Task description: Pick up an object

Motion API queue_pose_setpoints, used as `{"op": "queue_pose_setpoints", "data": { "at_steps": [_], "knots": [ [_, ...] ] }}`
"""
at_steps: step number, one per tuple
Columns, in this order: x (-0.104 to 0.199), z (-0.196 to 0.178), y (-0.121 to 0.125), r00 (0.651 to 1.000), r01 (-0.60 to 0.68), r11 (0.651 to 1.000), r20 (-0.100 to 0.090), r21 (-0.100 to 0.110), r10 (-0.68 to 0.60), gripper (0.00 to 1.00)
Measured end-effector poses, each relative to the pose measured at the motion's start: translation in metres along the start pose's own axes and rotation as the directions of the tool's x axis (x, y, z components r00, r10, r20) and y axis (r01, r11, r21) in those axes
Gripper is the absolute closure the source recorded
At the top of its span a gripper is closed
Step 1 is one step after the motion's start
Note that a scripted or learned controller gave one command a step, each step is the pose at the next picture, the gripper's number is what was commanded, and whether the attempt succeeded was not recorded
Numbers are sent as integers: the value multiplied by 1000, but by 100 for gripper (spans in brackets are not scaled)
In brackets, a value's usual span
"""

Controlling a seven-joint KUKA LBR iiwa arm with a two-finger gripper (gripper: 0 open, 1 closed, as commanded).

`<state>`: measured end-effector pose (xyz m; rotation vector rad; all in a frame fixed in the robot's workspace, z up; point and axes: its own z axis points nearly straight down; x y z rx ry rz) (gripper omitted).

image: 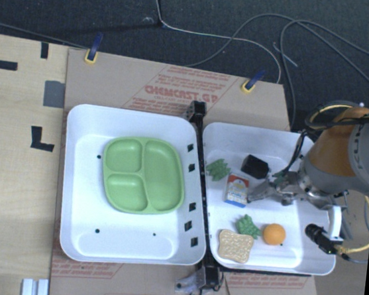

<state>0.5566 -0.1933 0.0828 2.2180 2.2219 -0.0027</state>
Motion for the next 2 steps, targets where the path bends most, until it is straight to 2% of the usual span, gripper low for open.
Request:
{"op": "queue_pose_setpoints", "data": {
  "at_steps": [1,2],
  "knots": [
    [-1,-14,1,1000,0,1000,2,-4,0,100],
    [-7,-61,-5,1000,-2,1000,-2,-1,2,100]
  ]
}}
